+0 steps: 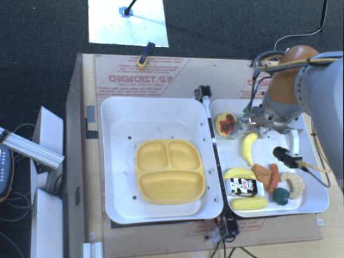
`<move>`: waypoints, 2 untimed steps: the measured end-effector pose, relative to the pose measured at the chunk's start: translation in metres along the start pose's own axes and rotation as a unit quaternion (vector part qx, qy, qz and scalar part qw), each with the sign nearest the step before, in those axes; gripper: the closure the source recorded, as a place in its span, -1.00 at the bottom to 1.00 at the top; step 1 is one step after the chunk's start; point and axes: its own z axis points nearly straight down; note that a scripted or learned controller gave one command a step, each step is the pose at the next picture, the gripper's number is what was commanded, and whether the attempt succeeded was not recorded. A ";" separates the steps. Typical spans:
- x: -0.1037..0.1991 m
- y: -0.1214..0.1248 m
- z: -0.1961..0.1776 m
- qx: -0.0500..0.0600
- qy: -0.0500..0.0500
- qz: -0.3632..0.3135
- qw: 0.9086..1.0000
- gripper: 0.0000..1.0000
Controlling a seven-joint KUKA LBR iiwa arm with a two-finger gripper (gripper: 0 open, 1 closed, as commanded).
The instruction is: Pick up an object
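**A:** Where's the gripper (256, 120) rn?

**B:** We've got it over the right bin (231, 149), at the far end, w/ the grey arm (322, 85) coming in from the right. It sits just beside the round toy w/ red topping (226, 124) and just above the banana (248, 147) in the view.

**A:** Pincer released or clenched?

**B:** We can't tell. The wrist hides it from this angle, so we also can't say if it's got anything.

**A:** OK. Where are the pickable things?

**B:** All in the right bin, as far as we see. The round toy is at the far-left corner. The banana lies lengthwise next to it, toward the middle. At the near-left there's a yellow piece (239, 173), a black & white carton (242, 186) touching it, then a corn cob (248, 202) by the near wall. To their right are an orange piece (262, 172) and a red sausage (274, 177) side by side. Then come a green piece (280, 196) and a pale ridged piece (294, 184) near the near-right corner.

**A:** And the left bin (123, 128)?

**B:** We see a yellow divided plate (171, 171) flat in its middle, w/ three compartments. It's well apart from the gripper.

**A:** Are the bins touching?

**B:** They're side by side on the bench (134, 77), w/ their rims meeting along the middle.
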 end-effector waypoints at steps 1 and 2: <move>-0.001 0.002 -0.011 -0.007 -0.003 -0.002 1.000 1.00; -0.060 -0.010 -0.061 -0.012 -0.004 -0.001 1.000 1.00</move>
